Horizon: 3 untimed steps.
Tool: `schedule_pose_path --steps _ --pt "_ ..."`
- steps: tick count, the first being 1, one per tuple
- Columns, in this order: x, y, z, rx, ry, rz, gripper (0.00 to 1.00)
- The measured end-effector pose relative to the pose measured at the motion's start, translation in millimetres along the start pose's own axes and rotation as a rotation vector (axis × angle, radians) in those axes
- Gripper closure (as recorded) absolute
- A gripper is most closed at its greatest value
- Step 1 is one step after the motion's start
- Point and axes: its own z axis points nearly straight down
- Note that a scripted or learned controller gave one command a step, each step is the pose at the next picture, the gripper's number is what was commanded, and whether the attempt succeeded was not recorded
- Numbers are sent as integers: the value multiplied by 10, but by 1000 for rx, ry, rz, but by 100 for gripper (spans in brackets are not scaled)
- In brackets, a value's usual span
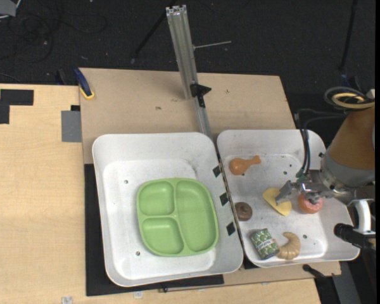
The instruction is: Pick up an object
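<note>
The right bin [316, 145] holds several small items. A yellow wedge [275, 202] lies near its middle, with a red and pink round piece [311, 204] just to its right. My gripper [298, 193] hangs low over the gap between these two, touching or nearly touching both. An orange drumstick-shaped toy [244, 164] lies at the bin's upper left. A brown ring [243, 211] sits by the left wall. A green packet [263, 243] and a tan croissant shape [290, 246] lie along the front.
The left bin [114, 170] bears a green divided plate [177, 216]. A metal post [185, 56] rises behind the bins. The arm's grey and orange body [354, 147] covers the right bin's right side.
</note>
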Motion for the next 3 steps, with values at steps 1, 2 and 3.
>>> schedule_pose_path --steps 1,2,3 --pt "-17 7 -121 -3 -1 3 100" --pt "66 36 -703 -12 -4 -3 100" --pt "60 42 -1003 -10 -3 -3 100"
